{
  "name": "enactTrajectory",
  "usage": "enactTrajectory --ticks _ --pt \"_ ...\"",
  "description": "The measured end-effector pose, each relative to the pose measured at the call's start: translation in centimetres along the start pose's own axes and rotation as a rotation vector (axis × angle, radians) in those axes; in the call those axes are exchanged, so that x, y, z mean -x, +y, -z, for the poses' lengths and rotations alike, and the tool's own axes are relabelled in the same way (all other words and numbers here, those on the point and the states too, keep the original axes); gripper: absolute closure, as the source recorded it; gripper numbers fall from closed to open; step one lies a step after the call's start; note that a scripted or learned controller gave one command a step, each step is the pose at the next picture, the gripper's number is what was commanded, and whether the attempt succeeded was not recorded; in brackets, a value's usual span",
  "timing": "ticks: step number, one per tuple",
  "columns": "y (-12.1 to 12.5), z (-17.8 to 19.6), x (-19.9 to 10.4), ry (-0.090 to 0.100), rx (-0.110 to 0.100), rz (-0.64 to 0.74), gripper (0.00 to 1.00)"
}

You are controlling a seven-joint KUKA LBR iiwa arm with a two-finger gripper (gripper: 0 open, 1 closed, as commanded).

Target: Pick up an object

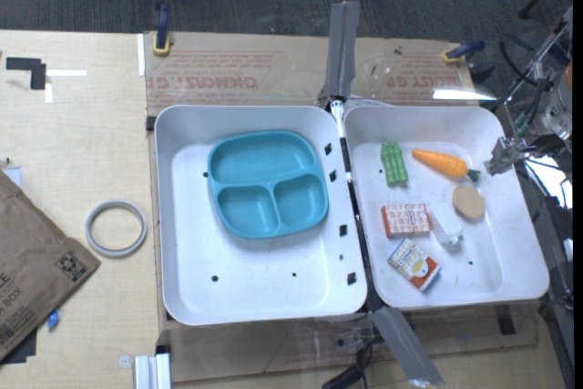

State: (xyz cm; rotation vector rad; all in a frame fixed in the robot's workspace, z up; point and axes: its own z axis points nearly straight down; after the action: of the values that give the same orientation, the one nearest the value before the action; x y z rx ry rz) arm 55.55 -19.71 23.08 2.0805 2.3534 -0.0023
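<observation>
Dark carpet frames a pale wooden bench (73, 150) on which two shallow white bins sit side by side over a sheet of cardboard, held down by small clamps at its far corners. A roll of tape (116, 227) and a brown cardboard box (32, 264) lie off to the side of the bins, out of the working area.

In the left bin (178, 287) a turquoise divided plate (267, 183) sits alone near the middle. All the small items lie in the right bin (519, 273), spread apart so that each can be reached separately: a green bean pod (393, 163), an orange toy carrot (440, 162), a tan round cookie-like piece (469, 203), a small red-and-white packet (405, 220), a yellow-and-red carton (413, 264), and a clear object (448, 237) too faint to name.

At the right bin's far right rim the gripper (501, 159) hangs, just beyond the carrot's green tip, with cables trailing behind it. It is small and seen edge-on, so I cannot tell its state, and nothing shows as held. Judging by its position, the carrot or the tan piece is the likeliest target; the grasp has not yet been made.
</observation>
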Motion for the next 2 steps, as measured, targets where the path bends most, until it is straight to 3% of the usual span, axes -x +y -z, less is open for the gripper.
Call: enactTrajectory --ticks 1,2 --pt "8.1 -4.0 0.9 0.0 0.001 0.107 1.0" --pt "5.7 -4.3 3.2 0.0 0.001 0.051 1.0"
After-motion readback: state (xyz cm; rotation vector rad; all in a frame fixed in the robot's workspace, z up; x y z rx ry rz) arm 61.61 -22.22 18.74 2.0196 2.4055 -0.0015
